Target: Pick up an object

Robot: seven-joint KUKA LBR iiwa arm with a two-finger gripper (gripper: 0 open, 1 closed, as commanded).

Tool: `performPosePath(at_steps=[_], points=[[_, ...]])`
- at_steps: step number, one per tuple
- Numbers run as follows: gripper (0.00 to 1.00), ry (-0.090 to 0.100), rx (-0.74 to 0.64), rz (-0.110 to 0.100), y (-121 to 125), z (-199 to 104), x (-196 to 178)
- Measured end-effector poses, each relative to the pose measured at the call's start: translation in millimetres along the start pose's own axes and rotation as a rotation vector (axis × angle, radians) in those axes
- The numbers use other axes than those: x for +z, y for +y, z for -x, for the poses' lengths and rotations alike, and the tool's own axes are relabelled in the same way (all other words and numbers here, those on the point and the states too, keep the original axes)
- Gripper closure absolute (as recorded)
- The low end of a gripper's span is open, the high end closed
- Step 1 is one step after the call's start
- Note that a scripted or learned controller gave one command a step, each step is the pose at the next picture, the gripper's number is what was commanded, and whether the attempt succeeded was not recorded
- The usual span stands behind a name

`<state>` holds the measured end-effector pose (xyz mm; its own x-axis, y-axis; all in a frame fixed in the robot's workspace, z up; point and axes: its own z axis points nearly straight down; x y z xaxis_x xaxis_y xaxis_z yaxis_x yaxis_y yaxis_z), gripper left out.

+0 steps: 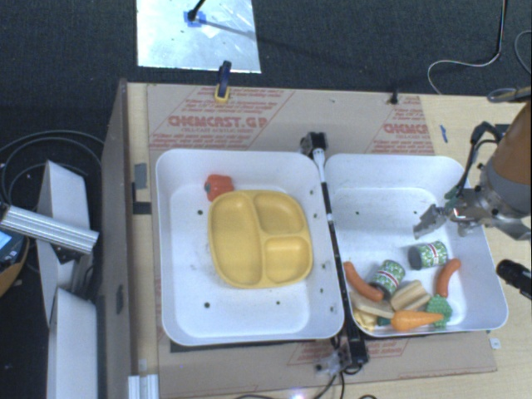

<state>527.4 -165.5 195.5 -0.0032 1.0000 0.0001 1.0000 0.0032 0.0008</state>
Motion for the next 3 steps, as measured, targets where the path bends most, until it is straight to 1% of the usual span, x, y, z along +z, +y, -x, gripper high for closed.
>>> performPosePath(at_steps=[1,2,3], points=[[0.00,0.000,0.002,-0.002,-9,13,55],[0.00,0.000,-0.001,0.000,37,-31,99],[0.00,-0.002,0.003,0.003,-40,-6,2]])
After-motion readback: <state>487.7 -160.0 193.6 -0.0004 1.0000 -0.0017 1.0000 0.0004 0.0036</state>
